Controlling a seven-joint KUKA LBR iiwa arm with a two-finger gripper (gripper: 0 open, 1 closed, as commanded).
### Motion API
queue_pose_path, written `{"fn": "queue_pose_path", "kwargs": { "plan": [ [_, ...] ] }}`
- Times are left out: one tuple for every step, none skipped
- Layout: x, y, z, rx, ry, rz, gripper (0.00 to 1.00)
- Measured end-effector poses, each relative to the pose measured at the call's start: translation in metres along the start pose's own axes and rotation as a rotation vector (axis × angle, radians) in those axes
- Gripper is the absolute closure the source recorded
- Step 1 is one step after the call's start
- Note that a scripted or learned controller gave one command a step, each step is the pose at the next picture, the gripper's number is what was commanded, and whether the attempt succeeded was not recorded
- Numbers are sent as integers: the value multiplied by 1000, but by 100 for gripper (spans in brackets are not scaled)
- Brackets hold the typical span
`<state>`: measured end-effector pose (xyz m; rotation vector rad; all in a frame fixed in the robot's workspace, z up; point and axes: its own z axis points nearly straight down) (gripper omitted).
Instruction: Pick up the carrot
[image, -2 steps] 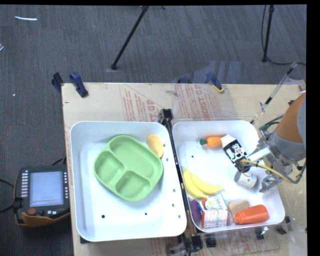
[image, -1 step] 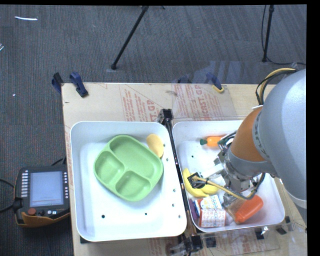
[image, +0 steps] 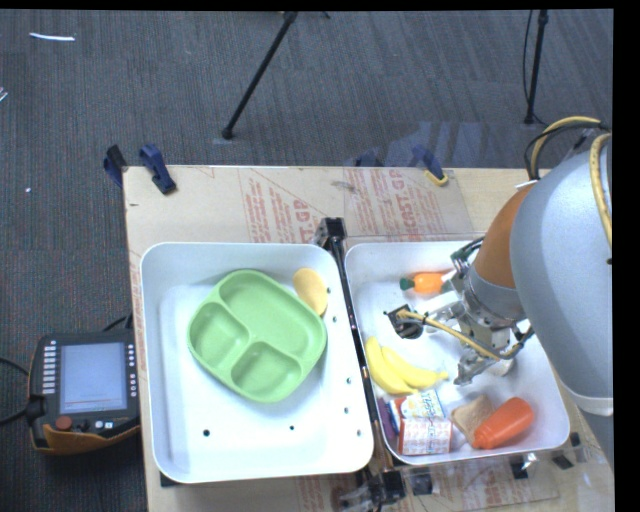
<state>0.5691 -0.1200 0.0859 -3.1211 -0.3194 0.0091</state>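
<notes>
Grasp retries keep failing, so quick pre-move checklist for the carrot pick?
1. Carrot located: ok, it lies near the far edge of the right bin, orange with a green tip.
2. Carrot free of neighbours: ok, the bananas, the small carton and the orange piece by the near edge all sit apart from it.
3. Pincer over the carrot: not ok, it sits nearer the bin's middle, toward the bananas.
4. Pincer opening: cannot tell, cables and the wrist clutter it.
5. Carrot already gripped: not ok, it rests on the bin floor.
6. Left bin uninvolved: ok, it holds the green plate and a yellow item.
</notes>
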Motion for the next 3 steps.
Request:
{"fn": "queue_pose_path", "kwargs": {
  "plan": [
    [53,-26,-1,0,2,-1,0],
    [52,-27,-9,2,-5,-6,100],
    [51,-28,-18,6,-10,-10,100]
  ]
}}
